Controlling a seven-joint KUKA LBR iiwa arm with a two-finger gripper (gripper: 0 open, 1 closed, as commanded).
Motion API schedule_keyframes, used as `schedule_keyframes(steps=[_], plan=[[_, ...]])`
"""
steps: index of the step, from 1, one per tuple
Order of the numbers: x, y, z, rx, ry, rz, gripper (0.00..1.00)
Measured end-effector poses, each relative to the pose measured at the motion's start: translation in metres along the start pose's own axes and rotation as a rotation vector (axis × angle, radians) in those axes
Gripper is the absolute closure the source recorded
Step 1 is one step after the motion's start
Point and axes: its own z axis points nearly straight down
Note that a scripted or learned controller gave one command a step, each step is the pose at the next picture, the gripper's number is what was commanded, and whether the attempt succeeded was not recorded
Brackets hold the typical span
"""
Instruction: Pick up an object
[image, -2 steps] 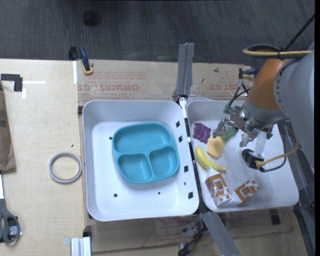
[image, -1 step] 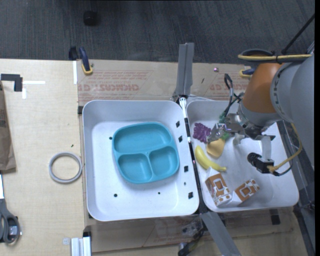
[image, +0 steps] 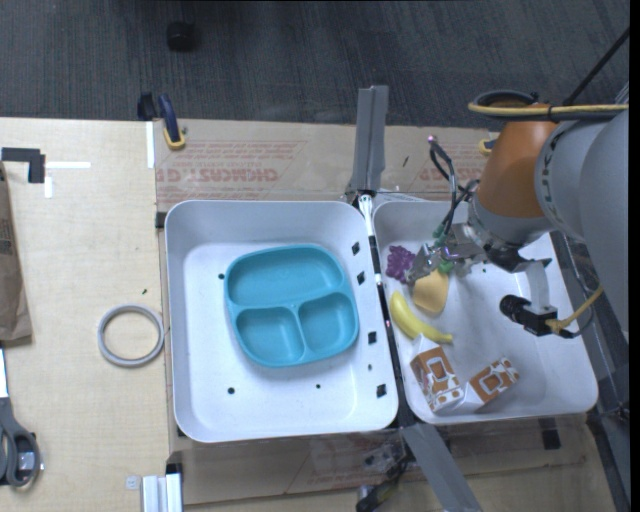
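Two white bins on the table: left bin (image: 190, 330) holds a blue divided tray (image: 290, 305). In the right bin (image: 560, 385), the jaws (image: 436, 262) sit directly above a pale yellow object (image: 432, 292), beside a banana (image: 412, 320) and purple grapes (image: 400, 262). Jaw opening cannot be told.

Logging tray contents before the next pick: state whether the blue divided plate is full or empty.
Empty. The blue divided plate lies flat in the left bin, and all three compartments show bare blue surface.

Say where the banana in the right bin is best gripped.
Grip the banana across its middle, coming straight down from above. It lies flat on the bin floor, curved, and its long sides look mostly free, though a pale fruit sits close to its upper end.
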Motion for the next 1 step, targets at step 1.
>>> schedule_keyframes(steps=[1], plan=[[0.0057, -0.0492, 0.0003, 0.0, 0.002, -0.491, 0.0]])
